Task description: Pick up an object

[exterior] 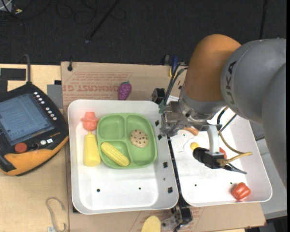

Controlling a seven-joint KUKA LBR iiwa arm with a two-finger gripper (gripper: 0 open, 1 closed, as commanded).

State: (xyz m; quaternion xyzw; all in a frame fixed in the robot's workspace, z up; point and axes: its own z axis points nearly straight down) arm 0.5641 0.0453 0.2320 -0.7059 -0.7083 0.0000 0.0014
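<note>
My gripper (173, 123) hangs over the upper left part of the right bin (261, 187), close to the wall between the two bins. The big grey and orange arm hides much of that bin's far half. Beside the gripper peek small orange (192, 130) and yellow (195, 145) pieces, partly hidden. A red pepper (240, 191) lies in the right bin's near right corner. In the left bin (116, 192) a green divided plate (152, 153) carries a cookie (139, 138) and a corn cob (115, 153). A yellow bottle (91, 149) and a red-pink toy (89, 121) lie left of the plate.
Purple grapes (124, 90) sit on the cardboard behind the left bin. A yellow lemon-like thing (151, 224) lies in front of the bins. A teach pendant (24, 124) rests on the bench at the far left.
</note>
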